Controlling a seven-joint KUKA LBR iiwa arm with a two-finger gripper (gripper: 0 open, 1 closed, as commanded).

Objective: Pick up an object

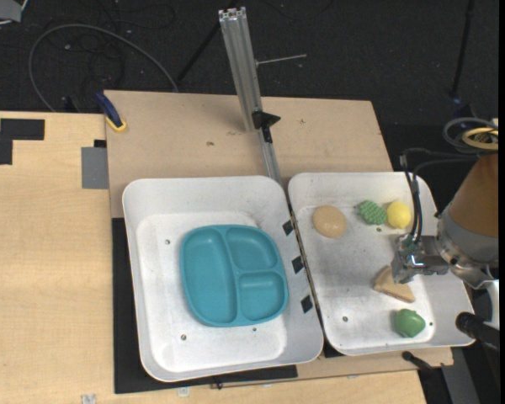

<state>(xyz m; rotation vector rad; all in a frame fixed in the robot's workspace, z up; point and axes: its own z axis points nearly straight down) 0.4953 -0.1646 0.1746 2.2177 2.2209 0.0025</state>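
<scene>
I see the jaws (406, 263) low in the right bin (353, 326), near its right edge, directly over the tan wedge (395, 287) and apparently touching its top. I cannot tell how far apart they stand. A green piece (410, 322) lies near the bin's front right corner. A beige round lump (328, 221), a green ridged piece (370, 211) and a yellow ball (398, 215) sit along the far edge. The left bin (151, 343) carries a teal divided tray (233, 273).

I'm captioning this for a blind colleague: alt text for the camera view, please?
The arm's pincer sits low in the right bin, just above a tan wedge, with a beige lump, yellow ball and green pieces nearby. The left bin holds a teal divided tray.
</scene>
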